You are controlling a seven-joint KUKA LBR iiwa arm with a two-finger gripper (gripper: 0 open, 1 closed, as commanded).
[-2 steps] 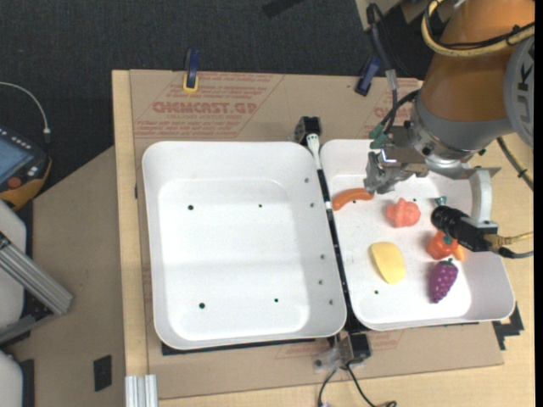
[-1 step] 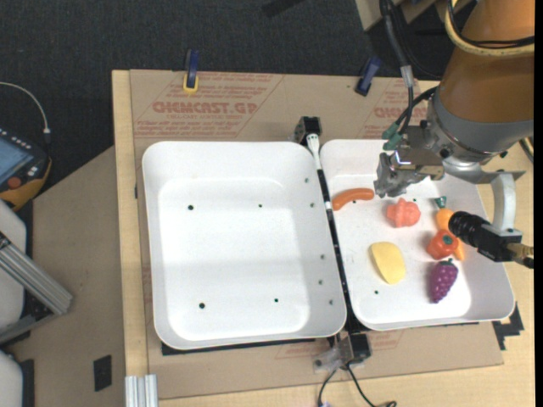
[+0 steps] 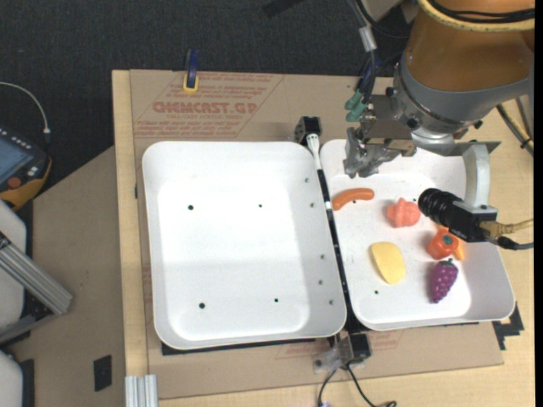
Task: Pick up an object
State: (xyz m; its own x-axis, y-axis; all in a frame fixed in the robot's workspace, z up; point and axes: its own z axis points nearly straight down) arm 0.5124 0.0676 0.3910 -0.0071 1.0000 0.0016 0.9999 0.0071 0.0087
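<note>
- The left bin [image 3: 229, 236] offers open floor from wall to wall.
- In the right bin [image 3: 484, 299], the sausage [image 3: 352, 197], pink toy [image 3: 404, 213], yellow piece [image 3: 389, 262], orange toy [image 3: 444, 244] and grapes [image 3: 441, 279] crowd the floor.
- The gripper [image 3: 365, 161] and arm [image 3: 458, 58] block the far corner.

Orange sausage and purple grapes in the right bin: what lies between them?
In the camera view, the yellow piece lies between the orange sausage and the purple grapes, on the right bin floor.
</note>
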